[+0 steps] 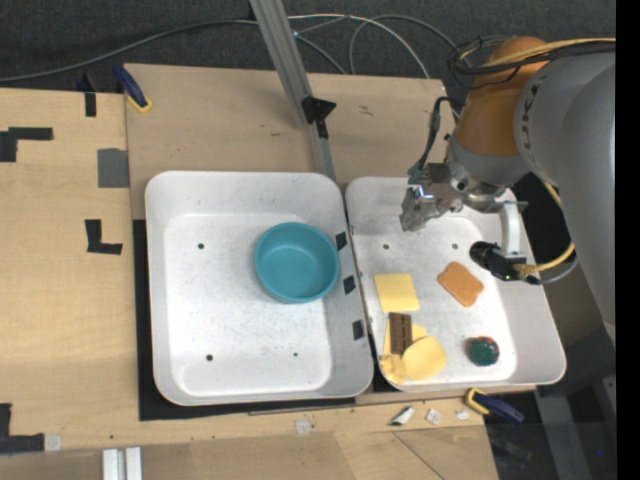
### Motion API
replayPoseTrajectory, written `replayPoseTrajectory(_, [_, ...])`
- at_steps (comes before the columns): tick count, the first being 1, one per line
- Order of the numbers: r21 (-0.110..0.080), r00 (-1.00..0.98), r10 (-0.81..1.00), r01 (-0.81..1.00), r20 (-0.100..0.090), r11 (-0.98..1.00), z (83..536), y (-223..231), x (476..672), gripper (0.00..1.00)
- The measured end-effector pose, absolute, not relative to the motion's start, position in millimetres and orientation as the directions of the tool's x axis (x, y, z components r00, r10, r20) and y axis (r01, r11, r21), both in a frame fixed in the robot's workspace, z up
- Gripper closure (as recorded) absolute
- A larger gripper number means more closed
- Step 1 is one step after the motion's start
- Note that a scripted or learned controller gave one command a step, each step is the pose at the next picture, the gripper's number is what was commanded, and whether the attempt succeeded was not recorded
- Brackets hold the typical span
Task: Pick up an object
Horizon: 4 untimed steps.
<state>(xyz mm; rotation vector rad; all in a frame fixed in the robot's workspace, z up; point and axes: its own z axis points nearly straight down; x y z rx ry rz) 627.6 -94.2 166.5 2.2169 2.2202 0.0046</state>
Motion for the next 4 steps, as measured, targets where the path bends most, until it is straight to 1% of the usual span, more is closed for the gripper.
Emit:
replayPoseTrajectory(1, [0.004,-0.002,1.000,1.000,-0.001,0.002,219.5,-93.9,628.6,1.00])
replayPoseTrajectory(2, [-0.002,-0.007,1.000,1.000,0.002,0.007,216.2,-31.0,621.8,1.00])
replayPoseTrajectory(3, [0.000,-0.007,1.000,1.000,0.002,0.007,229.2,19.3,617.1,1.00])
replayPoseTrajectory(4, [-0.002,-0.007,1.000,1.000,0.001,0.007,225.5,72.6,615.7,1.00])
